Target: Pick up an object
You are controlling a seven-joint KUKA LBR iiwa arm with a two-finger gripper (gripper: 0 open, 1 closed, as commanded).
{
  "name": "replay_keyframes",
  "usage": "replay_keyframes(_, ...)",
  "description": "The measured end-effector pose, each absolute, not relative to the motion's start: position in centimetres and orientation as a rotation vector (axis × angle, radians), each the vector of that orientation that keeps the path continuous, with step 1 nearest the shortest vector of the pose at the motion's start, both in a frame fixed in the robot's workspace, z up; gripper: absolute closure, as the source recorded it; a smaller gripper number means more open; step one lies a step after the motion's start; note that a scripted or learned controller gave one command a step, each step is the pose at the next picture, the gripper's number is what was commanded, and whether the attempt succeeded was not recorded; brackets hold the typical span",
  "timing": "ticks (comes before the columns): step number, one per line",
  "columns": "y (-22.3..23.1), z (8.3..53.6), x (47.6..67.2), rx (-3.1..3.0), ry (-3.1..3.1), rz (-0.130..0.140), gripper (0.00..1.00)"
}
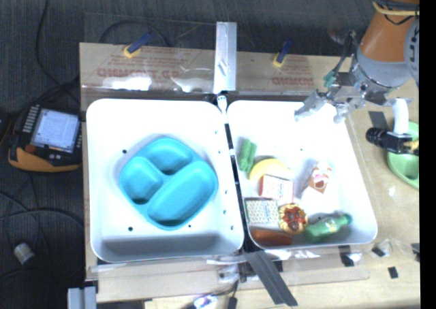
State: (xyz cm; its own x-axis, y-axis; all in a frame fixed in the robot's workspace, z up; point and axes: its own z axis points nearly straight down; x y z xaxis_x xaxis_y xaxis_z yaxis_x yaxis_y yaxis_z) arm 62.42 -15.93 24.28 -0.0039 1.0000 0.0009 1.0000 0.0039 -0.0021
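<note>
Device on the floor point(48, 134): a small unit with a lit screen lies at 9 o'clock of the view, left of the bench point(157, 62).
Left bin point(109, 229): a shallow white bin that takes the left half of the bench.
Blue tray point(168, 182): a blue tray with three compartments lies in the middle of the left bin, turned a little.
Right bin point(354, 185): a white bin, side by side with the left one; they touch along the middle wall.
Green piece point(246, 155): a green object lies at 9 o'clock of the right bin, just beside the middle wall.
Yellow object point(267, 165): it looks like a banana and lies just right of the green piece, near the bin's centre.
Small box point(275, 186): white and red, it touches the yellow object at its 6 o'clock side.
Checked packet point(261, 212): it lies at 7 o'clock of the right bin, below the small box.
Red and yellow item point(293, 218): it lies just beside the checked packet, at 6 o'clock of the bin.
Small carton point(319, 179): it lies at 3 o'clock of the bin's centre, apart from the small box.
Green bottle point(328, 225): it lies on its side at 5 o'clock of the bin, near the front wall.
Gripper point(320, 105): it hangs above the 1 o'clock corner of the right bin, well apart from the objects. The fingers are spread apart and nothing is between them.
Arm point(388, 35): grey with an orange band, it comes in from 2 o'clock of the view.
</note>
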Motion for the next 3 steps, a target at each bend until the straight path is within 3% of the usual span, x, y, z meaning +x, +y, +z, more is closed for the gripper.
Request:
replay_keyframes(1, -11.5, 20.4, 55.4, -2.184, -2.254, 0.003, 0.0)
replay_keyframes(2, -20.0, 12.2, 54.7, -2.138, -2.302, 0.004, 0.0)
replay_keyframes(3, -20.6, 9.3, 53.2, -2.197, -2.251, -0.021, 0.0)
